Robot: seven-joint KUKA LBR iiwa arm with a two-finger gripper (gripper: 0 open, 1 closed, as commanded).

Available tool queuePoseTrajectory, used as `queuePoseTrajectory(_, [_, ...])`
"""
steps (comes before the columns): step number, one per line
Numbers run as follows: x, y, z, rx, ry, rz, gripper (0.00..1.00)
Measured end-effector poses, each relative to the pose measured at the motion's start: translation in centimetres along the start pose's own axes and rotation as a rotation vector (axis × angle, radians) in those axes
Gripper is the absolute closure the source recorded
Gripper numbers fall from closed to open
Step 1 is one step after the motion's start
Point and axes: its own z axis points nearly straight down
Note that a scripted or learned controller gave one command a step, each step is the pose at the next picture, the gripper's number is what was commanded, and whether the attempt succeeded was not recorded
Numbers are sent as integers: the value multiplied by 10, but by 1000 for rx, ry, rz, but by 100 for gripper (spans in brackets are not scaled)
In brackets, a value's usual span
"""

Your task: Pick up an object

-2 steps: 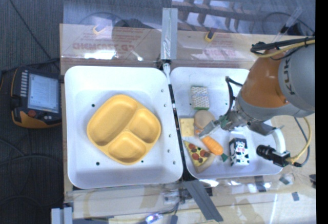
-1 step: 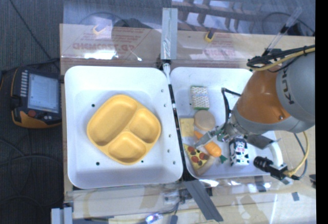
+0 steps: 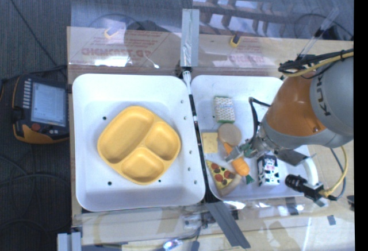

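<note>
You are looking at one gripper (image 3: 248, 149) hanging low in the right bin (image 3: 261, 84), over one carrot (image 3: 240, 165); you cannot tell its state. Beside it are lying one pizza slice (image 3: 221, 175), one cow-print carton (image 3: 268, 170) and one green sponge (image 3: 224, 108). One yellow divided plate (image 3: 139, 144) is sitting in the left bin (image 3: 86, 129). The arm (image 3: 313, 109) is hiding the bin's right side.

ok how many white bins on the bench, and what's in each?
2. The left bin holds a yellow divided plate. The right bin holds small toy foods, including a pizza slice; the arm may hide others.
</note>
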Motion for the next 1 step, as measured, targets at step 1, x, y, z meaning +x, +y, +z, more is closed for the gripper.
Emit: queuePoseTrajectory(1, [21,-7,-83,22,9,41,100])
